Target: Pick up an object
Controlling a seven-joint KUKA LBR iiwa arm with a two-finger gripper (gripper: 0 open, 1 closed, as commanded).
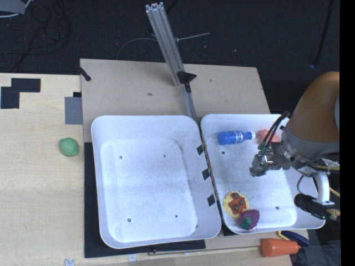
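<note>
In the right bin lie a blue bottle near the far wall, a yellow toy with red spots and a purple-and-green toy at the near side. A small orange-pink object peeks out just right of the bottle, partly hidden by the arm. My gripper hangs over the middle of the right bin, to the right of and nearer than the bottle, above bare bin floor. Nothing shows between its dark fingers.
The left bin adjoins the right one. A green ball rests on the bench to its left. An orange object lies outside the right bin's near edge. A metal rail slants up behind the bins.
</note>
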